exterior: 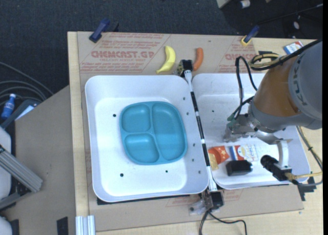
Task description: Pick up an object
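Blue divided plate (153, 132) sits in left bin (97, 95); claw (231, 132) low in right bin (215, 87) above snack packet (237, 154), black block (239, 167); can't tell its grip

Grey arm (307, 82), orange band, black cables

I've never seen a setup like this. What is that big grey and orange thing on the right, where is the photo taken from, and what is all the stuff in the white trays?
The grey and orange thing is a robot arm reaching in from the right; its job is to pick up an object. The camera is fixed above the bench, looking down at a slant. Two shallow white bins sit side by side. The left bin holds a blue divided plate. In the right bin the arm's gripper is lowered near a snack packet and a small black object. A toy banana and an orange piece lie behind the bins. I cannot tell whether anything is held.
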`<state>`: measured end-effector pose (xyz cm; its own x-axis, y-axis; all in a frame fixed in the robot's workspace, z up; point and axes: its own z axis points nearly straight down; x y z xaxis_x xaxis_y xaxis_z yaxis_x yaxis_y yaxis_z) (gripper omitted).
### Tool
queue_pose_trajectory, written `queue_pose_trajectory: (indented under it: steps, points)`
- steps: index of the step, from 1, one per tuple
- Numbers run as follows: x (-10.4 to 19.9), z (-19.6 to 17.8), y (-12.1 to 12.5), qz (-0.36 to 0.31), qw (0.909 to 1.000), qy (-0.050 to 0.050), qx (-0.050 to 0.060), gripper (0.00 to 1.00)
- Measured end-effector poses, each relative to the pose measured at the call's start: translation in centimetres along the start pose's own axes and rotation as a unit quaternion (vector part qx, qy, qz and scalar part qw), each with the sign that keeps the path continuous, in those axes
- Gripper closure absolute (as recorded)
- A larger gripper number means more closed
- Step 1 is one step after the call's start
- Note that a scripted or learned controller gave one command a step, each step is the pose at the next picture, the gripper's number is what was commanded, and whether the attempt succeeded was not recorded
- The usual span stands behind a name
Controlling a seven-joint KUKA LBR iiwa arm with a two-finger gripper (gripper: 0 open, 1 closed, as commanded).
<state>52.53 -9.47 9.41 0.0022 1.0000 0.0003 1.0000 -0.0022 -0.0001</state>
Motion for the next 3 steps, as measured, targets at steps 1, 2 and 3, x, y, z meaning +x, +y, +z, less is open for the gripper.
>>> queue_pose_trajectory:
  steps: [1,2,3]
  points:
    - [1.3,-15.2,0.7,-0.002,1.0,0.0,-0.001,1.0]
    - [4.7,-16.1,0.2,-0.002,1.0,0.0,0.0,1.0]
    - [-2.8,-17.9,3.8,-0.001,1.0,-0.001,-0.001,1.0]
